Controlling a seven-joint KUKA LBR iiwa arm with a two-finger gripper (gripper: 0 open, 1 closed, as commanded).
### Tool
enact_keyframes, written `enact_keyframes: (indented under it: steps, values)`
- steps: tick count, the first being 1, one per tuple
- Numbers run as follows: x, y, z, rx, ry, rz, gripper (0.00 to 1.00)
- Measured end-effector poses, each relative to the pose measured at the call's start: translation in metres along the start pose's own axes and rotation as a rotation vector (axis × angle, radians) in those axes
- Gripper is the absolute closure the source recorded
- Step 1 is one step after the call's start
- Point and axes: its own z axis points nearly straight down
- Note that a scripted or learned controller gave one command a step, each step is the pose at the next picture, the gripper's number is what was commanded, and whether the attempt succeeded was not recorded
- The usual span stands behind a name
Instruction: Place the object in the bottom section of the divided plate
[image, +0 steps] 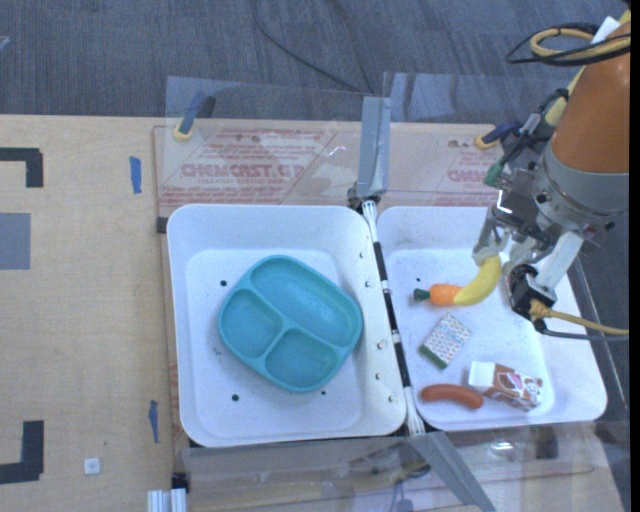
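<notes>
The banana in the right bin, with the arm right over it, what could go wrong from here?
1. The banana lies touching the carrot, so a pick there could drag or nudge the carrot along.
2. The pincer sits at the banana's upper tip, not its middle; a grip there may let it swing or slip.
3. The teal divided plate is in the other bin, across the rims; its bottom section is small, so a long banana may overhang the dividers.

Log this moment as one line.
end effector: at banana, right bin | grasp: unclear | plate: left bin, bare
</notes>
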Motion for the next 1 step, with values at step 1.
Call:
enact_keyframes:
  steps: [1]
  values:
    - [0.0804,-0.0238,0.0166,0.004,0.0,-0.039,1.0]
